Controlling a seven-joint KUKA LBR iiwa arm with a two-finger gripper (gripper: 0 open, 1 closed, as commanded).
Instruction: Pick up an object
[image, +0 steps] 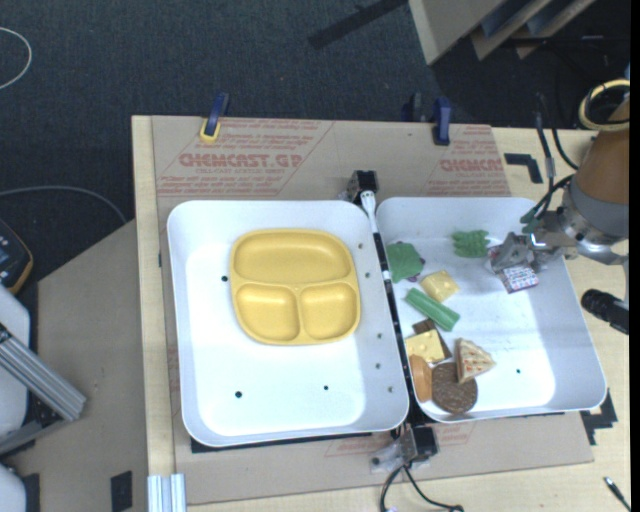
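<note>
We're watching gripper (512, 252) hanging over right bin (560, 340), upper right part — fingers too blurry, so we can't tell open or closed. Small pinkish patterned piece (520, 279) lying just below it, touching or barely apart, hard to say. Closest candidate, so we're guessing that's the pick. Looking light, thin, probably stiff plastic toy food — likely sliding on slick bin floor. We're thinking pinch across short sides, low down. Yellow divided plate (295, 283) sitting in left bin (200, 330), well apart.

Two white bins (200, 300), one yellow tray (295, 285), several toy foods (440, 345)
</note>
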